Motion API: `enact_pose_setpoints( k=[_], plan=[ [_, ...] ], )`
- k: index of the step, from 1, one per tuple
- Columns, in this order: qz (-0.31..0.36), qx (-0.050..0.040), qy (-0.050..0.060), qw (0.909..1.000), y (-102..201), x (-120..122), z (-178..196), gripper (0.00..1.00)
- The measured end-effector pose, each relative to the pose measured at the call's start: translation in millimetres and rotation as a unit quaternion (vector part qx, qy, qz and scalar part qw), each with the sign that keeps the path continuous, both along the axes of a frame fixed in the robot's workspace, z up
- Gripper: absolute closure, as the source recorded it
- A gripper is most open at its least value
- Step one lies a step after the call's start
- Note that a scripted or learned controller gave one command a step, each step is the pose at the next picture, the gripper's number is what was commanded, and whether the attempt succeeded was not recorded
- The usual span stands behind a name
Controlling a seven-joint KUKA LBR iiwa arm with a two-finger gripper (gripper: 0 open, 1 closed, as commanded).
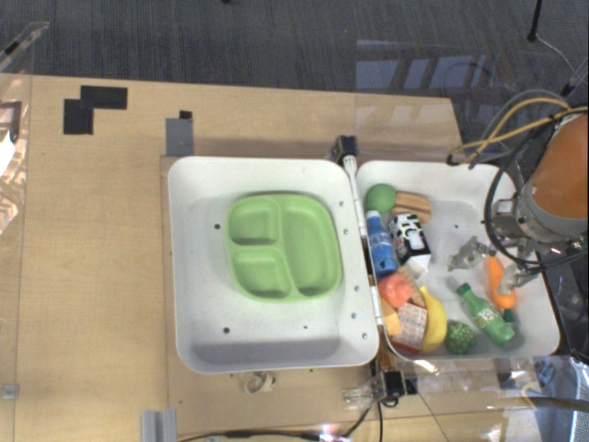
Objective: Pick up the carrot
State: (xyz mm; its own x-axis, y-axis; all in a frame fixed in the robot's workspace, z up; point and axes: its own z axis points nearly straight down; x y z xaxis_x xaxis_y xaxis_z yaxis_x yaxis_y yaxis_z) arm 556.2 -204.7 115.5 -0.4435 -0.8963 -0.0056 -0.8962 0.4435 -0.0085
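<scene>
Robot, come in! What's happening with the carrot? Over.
Tool low in right bin. Carrot lying just beside it. Green bottle close by, left of the carrot.

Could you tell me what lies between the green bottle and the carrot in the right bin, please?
In the camera view, bare white bin floor separates the green bottle from the carrot.

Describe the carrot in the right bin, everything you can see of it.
The carrot is a small orange toy that looks like plastic, with a slightly curved body. It lies on the white floor of the right bin, near the bin's right side, running roughly from upper left to lower right in the camera view. The gripper hangs close above its upper end. The green bottle lies just below it, close enough that contact cannot be judged.
</scene>
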Motion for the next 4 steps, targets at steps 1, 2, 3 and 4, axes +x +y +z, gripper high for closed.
enact_pose_setpoints(
  k=[1,2,3,4],
  plan=[
    [0.126,0.0051,-0.009,0.992,13,-11,-23,0.0],
    [0.125,0.001,-0.012,0.9921,11,-8,-11,1.0],
    [0.125,0.0013,-0.012,0.9921,11,-9,-12,0.0],
    [0.124,0.0013,-0.017,0.9922,12,-5,1,1.0]
  ],
)
